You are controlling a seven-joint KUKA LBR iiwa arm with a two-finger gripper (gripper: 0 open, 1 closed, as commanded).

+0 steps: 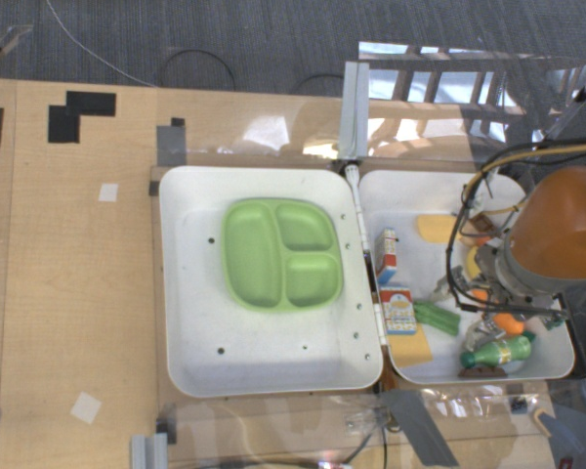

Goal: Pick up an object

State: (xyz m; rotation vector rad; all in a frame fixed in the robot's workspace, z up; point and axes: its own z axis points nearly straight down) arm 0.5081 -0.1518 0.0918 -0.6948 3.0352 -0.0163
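White plastic bins, one holding a green tray, one crowded with small items

White and shallow, two smooth plastic bins with rounded corners sit side by side on a pale wooden bench (68,291). The left bin (190,350) holds a matte lime-green divided plate (280,253), rounded at the corners, with one long compartment on its left and two smaller ones on its right.

The right bin (400,198) is crowded. Near the dividing wall stands a small red-and-white carton (388,249). Nearer the viewer lies a flat printed card box (397,310) that touches a tan rectangular block (413,345). A flat yellow oval piece (436,228) lies toward the far side. A slim green stick-like piece (437,318) lies at a slant in the middle. At the near right corner lies a dark green bottle (495,351) on its side, glossy, with an orange rounded piece (509,322) just beside it.

The arm (562,225) enters from the right, its orange band a smooth dome with loops of black cable around it. Its gripper (488,328) hangs low over the right bin's near right part, just above the bottle and the orange piece. Whether it grips anything cannot be told.
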